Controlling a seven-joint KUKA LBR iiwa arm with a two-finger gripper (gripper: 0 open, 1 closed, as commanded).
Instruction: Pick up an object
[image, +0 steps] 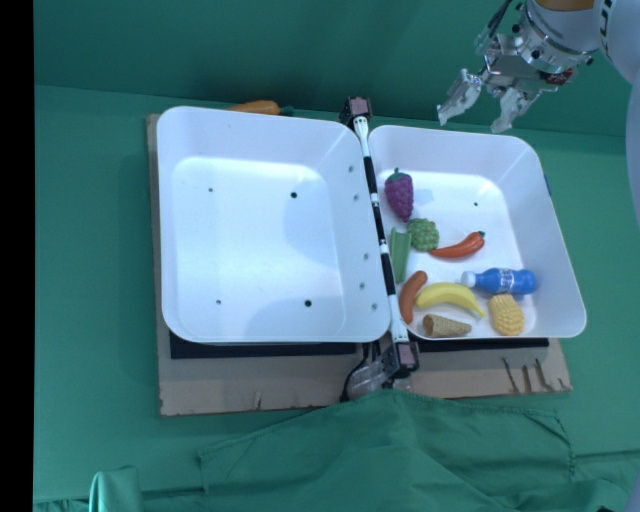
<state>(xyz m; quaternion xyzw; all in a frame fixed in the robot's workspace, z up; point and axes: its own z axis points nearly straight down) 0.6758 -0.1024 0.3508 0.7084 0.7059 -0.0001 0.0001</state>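
My gripper (480, 108) hangs open above the far rim of the right bin (560, 270), with nothing between its fingers. Below it in that bin lie toy foods: purple grapes (399, 193), a green broccoli (424, 234), a red chili (459, 246), a green pepper (400, 252), a blue bottle (500, 281), a yellow banana (450, 295), a red sausage (411, 296), a corn cob (507, 315) and an ice cream cone (446, 325). All of them sit in the bin's left and front part, well clear of the gripper.
The left bin (180, 160) stands beside the right one, split off by a black-and-white bar (377, 225). An orange object (256, 106) lies behind the left bin. Green cloth (400, 450) bunches at the front of the bench.
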